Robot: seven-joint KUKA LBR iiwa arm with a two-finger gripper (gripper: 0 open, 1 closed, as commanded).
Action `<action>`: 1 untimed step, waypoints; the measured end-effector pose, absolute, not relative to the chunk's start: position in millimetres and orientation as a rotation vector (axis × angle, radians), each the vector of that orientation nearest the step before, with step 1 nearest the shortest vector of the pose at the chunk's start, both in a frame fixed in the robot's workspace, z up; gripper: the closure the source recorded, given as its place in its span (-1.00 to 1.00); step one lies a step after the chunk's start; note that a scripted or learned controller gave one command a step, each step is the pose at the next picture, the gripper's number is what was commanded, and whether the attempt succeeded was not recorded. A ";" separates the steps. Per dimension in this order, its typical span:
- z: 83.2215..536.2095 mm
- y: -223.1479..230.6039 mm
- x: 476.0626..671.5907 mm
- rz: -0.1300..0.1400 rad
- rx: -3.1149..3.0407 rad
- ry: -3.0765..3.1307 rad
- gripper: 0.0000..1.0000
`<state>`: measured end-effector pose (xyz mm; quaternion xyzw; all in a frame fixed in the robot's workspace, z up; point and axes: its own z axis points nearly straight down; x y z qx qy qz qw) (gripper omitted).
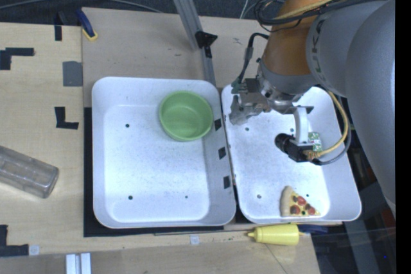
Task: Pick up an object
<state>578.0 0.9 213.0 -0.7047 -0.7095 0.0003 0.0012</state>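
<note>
A green bowl (185, 115) sits upright in the left bin (128, 189), near its far right corner. A toy pizza slice (295, 202) lies in the right bin (270, 183) close to its front edge. My gripper (243, 109) hangs low over the far left part of the right bin, just right of the wall between the bins and level with the bowl. Nothing shows held under it. The grey arm and its orange band (297, 9) cover the bin's far right side.
A yellow squeeze bottle (277, 235) lies on the bench just in front of the right bin. A black part with a yellow cable (292, 146) hangs from the wrist over that bin. A clear plastic container (26, 171) lies far left. A slanted metal pole (183, 0) stands behind the bins.
</note>
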 end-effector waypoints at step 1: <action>208.2 56.9 596.6 0.000 -2.211 -2.228 1.00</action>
